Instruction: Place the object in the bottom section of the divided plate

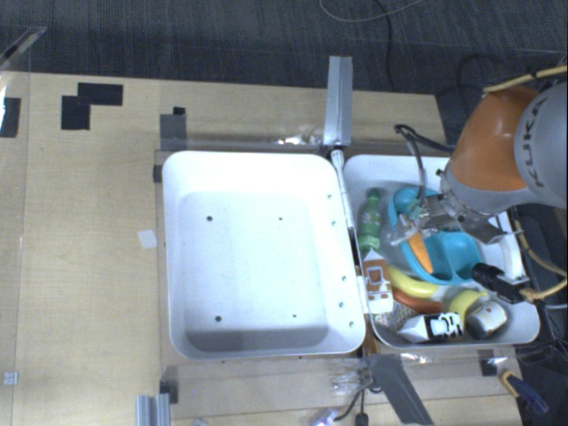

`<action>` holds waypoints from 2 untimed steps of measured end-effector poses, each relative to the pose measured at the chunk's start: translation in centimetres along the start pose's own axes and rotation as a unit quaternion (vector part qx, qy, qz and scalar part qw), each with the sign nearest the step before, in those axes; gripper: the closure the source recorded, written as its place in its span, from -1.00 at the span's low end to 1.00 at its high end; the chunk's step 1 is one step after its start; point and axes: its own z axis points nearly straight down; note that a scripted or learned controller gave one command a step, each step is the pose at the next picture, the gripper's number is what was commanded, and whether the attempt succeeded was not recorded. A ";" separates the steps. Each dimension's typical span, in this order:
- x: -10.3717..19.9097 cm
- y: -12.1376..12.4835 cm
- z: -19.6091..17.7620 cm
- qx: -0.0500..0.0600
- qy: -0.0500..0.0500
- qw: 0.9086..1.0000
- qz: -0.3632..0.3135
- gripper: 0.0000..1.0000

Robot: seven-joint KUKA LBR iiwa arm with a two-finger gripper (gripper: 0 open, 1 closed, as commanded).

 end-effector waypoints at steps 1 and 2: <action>9.1 -1.0 -3.8 -0.001 -0.001 0.995 -0.097 1.00; 19.6 -1.7 -3.9 -0.003 -0.002 0.999 -0.034 1.00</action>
